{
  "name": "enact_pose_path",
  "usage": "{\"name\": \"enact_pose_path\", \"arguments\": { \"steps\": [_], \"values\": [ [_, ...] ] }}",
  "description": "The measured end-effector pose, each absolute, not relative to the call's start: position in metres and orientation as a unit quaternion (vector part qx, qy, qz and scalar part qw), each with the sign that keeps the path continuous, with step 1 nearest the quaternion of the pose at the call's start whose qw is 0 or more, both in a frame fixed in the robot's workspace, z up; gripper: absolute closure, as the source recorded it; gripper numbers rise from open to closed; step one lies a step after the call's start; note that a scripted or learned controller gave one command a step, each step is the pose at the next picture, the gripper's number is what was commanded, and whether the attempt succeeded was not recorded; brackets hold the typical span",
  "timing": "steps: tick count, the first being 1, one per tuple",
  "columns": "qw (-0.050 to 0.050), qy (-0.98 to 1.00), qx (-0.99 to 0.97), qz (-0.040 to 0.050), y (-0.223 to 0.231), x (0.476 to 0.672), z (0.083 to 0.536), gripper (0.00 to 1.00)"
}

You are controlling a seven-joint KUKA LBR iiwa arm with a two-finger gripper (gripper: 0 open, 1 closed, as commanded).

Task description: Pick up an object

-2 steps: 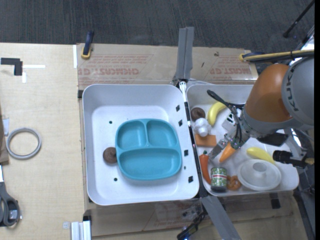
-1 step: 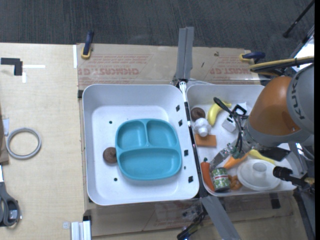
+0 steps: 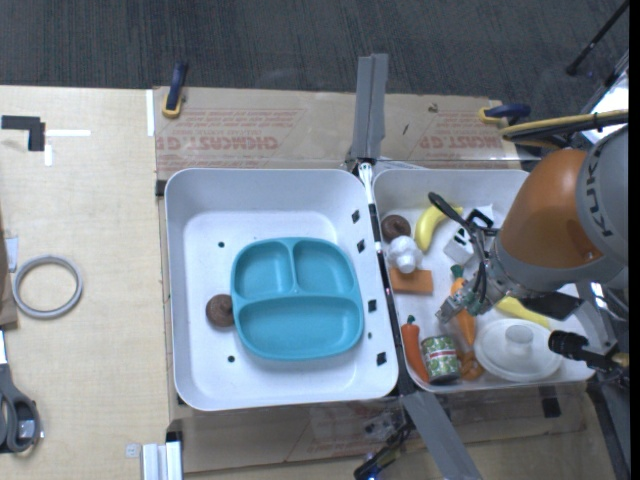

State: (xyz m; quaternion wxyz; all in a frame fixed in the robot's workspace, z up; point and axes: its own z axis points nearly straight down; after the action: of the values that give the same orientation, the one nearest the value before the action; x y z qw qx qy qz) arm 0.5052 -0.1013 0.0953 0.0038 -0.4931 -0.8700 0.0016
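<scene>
Sitting in left bin [image 3: 185,298]: teal tray [image 3: 297,299], brown disc [image 3: 219,311].

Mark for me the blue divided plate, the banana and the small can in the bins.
blue divided plate [image 3: 297,299]: camera view, on the ridge between its compartments.
banana [image 3: 429,228]: camera view, middle of its yellow curve.
small can [image 3: 439,357]: camera view, on its green label side.

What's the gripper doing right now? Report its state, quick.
Gripper: low in the right bin, among the toy food by the carrot and can; whether it grips anything cannot be told.
</scene>
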Motion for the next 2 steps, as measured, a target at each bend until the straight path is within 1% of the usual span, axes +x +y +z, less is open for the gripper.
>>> {"name": "enact_pose_path", "arguments": {
  "steps": [1, 2],
  "values": [
    [0.001, -0.821, -0.571, 0.0023, -0.0504, 0.5494, 0.2493, 1.00],
    [0.001, -0.821, -0.571, 0.0025, -0.0505, 0.5493, 0.2491, 0.00]
  ]
}}
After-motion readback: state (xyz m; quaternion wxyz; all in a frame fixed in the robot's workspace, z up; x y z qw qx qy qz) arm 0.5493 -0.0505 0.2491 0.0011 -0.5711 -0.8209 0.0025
